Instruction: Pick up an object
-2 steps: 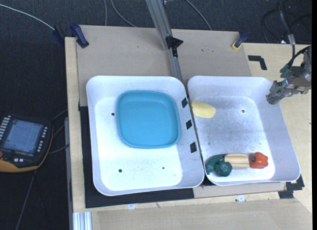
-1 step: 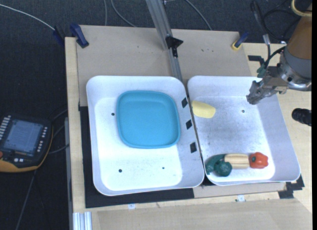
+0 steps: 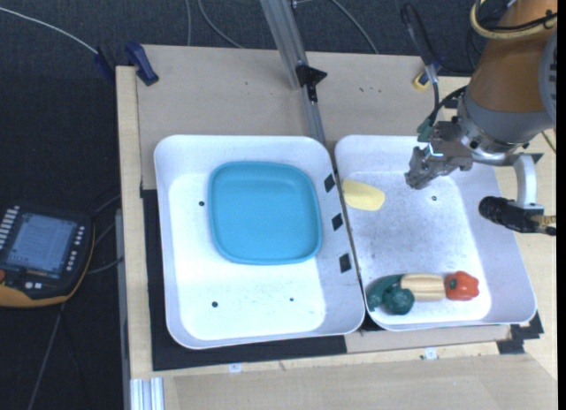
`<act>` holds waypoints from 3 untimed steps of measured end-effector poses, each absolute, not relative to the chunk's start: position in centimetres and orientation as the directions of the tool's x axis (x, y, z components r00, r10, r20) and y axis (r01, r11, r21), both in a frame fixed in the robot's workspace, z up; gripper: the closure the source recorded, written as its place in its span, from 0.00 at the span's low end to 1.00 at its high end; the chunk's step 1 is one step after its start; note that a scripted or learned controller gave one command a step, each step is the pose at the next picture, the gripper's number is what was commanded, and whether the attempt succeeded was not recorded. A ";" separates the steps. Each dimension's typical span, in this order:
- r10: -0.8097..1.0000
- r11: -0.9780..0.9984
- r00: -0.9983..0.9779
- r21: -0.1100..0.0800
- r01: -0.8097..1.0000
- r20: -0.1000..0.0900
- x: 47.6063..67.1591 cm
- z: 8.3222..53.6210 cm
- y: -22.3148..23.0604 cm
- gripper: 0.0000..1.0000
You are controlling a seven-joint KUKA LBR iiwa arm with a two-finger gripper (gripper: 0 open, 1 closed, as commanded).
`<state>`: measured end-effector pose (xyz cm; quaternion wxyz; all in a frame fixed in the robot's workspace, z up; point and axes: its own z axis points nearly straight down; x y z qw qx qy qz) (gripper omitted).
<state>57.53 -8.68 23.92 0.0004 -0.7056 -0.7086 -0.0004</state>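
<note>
A: Counts, left to right?
B: Two white bins. Left bin (image 3: 177,249): one blue plate (image 3: 265,212), smooth, rounded square. Right bin (image 3: 424,240): four objects.
A: Shapes?
B: Yellow piece (image 3: 363,195), soft oval, by left wall. Along front wall, touching: green lump (image 3: 391,297), tan cylinder (image 3: 423,287), red pepper shape (image 3: 461,285).
A: Tool?
B: Tool (image 3: 426,175) above the bin's rear, nothing gripped; open or closed unclear.
</note>
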 end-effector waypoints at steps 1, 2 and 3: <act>1.000 0.004 -0.004 0.001 1.000 0.001 57.6 24.8 -3.8 1.00; 1.000 0.005 -0.005 0.000 1.000 0.001 58.6 24.1 2.2 1.00; 1.000 0.005 -0.005 0.001 1.000 0.002 59.3 24.7 7.7 1.00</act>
